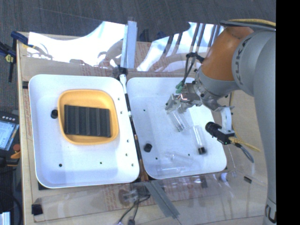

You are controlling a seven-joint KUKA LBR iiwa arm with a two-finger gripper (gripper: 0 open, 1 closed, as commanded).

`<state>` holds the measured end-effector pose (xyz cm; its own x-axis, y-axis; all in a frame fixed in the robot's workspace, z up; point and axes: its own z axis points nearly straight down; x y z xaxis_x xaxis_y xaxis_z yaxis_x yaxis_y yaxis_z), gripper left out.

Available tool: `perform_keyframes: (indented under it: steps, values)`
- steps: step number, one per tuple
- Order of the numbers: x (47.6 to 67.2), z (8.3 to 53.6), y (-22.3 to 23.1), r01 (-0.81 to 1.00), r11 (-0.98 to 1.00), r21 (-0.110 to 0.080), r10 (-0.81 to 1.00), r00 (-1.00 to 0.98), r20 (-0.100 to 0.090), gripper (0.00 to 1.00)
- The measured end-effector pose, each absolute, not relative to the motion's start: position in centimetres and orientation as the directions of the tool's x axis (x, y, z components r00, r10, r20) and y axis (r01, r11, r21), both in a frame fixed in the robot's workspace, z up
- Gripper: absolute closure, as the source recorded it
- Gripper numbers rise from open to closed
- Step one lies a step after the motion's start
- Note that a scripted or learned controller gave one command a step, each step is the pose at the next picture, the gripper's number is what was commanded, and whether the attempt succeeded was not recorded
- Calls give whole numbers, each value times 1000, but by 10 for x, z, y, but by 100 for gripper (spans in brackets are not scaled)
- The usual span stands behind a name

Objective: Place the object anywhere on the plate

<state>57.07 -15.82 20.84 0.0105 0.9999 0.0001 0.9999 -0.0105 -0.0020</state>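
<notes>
Near the front of the right bin (140, 125) lie clear plastic pieces (174, 159), with a clear tube with a black cap (199, 138) just behind them. Further back the gripper (179, 108) hangs over that bin; whether its fingers pinch anything, I cannot tell. The yellow plate (86, 100) sits in the left bin (40, 125).

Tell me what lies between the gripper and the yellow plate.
In the camera view, bare white floor of the right bin lies left of the gripper, then the two bins' meeting rims, then the left bin's floor up to the yellow plate.
</notes>
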Motion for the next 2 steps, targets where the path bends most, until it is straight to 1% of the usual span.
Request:
perform_keyframes:
  steps: [1,2]
  values:
    - [604,217,-129,994,105,0,994,-105,0,100]
    - [603,212,-61,959,284,-6,959,-284,2,100]
